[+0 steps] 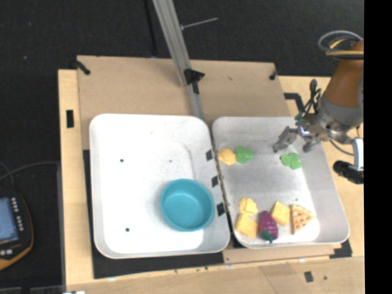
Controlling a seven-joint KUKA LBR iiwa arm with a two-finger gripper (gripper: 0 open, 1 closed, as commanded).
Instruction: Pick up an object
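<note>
My gripper [296, 141] hangs over the far right part of the right bin [324, 192], open, with nothing between its fingers [282, 142]. Just in front of it lies a small green piece [291, 160], apart from the fingertips. Near the bin's left wall sit a yellow piece [227, 157] and another green piece [244, 154], touching each other. Along the near edge are two yellow blocks [247, 216], a purple grape bunch [267, 224], a yellow cube [280, 212] and a pizza slice [300, 217].
A blue bowl [187, 204] stands in the left bin [122, 139], near its front right corner. A slanted metal pole [177, 48] rises behind the bins. A dark handheld device [11, 222] lies at the left edge.
</note>
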